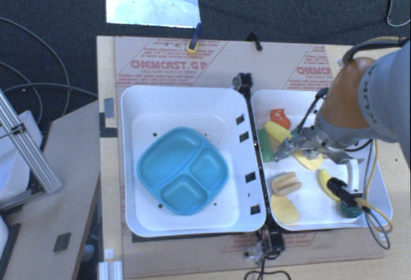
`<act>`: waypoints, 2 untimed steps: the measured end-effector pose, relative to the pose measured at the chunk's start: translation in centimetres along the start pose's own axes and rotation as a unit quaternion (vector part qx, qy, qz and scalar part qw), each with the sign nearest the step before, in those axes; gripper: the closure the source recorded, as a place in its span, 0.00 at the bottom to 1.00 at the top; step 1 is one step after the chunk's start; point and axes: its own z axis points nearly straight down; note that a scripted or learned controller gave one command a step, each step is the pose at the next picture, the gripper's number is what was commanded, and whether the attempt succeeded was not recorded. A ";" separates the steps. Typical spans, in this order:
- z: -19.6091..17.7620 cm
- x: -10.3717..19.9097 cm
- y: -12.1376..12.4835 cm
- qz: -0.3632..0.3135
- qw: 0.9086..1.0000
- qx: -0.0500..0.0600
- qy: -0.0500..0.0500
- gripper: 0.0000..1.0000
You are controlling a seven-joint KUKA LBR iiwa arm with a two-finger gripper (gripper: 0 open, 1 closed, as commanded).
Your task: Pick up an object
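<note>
- The arm (pixel 359 102) reaches in from the right and hangs over the right bin (pixel 300 103).
- The gripper (pixel 284 149) sits low in that bin's left half, near the wall between the bins.
- Whether the gripper is released or clenched cannot be told, and nothing can be seen held in it.
- A green piece (pixel 263 144) lies along the bin's left wall, just beside the gripper.
- A yellow piece (pixel 277 131) lies just behind the gripper, with a red piece (pixel 279 116) touching its far end.
- A pale yellow slice (pixel 310 161) lies on the bin floor, partly under the wrist.
- A bun (pixel 285 183) lies nearer the front, apart from the gripper.
- A round yellow piece (pixel 285 210) lies just in front of the bun, by the front wall.
- The left bin (pixel 180 104) holds a blue divided plate (pixel 184 170), lying flat near its middle.
</note>
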 end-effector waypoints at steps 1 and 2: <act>-1.7 0.3 0.4 -0.003 1.000 -0.007 -0.001 1.00; -10.7 7.6 -2.0 -0.006 1.000 -0.003 0.001 1.00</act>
